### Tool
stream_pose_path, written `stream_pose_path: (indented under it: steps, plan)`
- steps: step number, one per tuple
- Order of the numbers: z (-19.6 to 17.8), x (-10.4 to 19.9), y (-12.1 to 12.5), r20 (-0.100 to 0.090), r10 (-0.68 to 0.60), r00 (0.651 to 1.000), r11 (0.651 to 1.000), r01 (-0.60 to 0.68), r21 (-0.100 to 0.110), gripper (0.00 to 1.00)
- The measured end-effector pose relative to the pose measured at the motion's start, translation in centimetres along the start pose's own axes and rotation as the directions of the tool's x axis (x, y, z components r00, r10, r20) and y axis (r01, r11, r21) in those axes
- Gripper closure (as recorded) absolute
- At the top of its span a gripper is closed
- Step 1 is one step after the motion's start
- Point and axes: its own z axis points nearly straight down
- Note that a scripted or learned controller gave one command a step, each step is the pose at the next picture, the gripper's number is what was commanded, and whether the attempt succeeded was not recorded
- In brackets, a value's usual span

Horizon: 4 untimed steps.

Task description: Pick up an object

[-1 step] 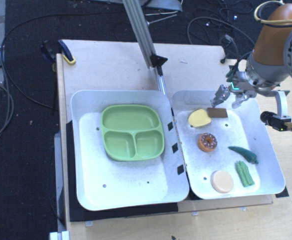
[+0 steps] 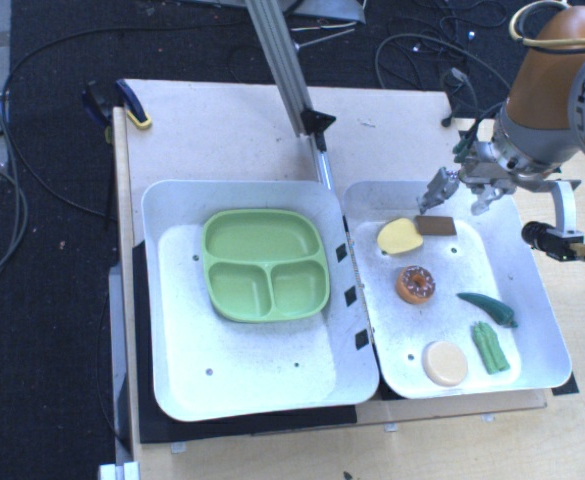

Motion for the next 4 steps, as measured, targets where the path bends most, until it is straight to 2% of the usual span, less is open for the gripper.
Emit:
stream_pose_path:
  steps: [1, 2, 3, 4]
  plan:
    - [5.3, 0.4, 0.9, 0.0, -0.002, 1.0, 1.0, 0.002, 0.004, 0.0]
    - [11.6, 0.8, 0.8, 0.0, -0.002, 1.0, 1.0, 0.002, 0.004, 0.0]
    - [12.1, 0.9, 0.8, 0.0, -0.002, 1.0, 1.0, 0.002, 0.0, 0.0]
    - [10.9, 0.8, 0.9, 0.002, -0.002, 1.0, 1.0, 0.002, -0.004, 1.0]
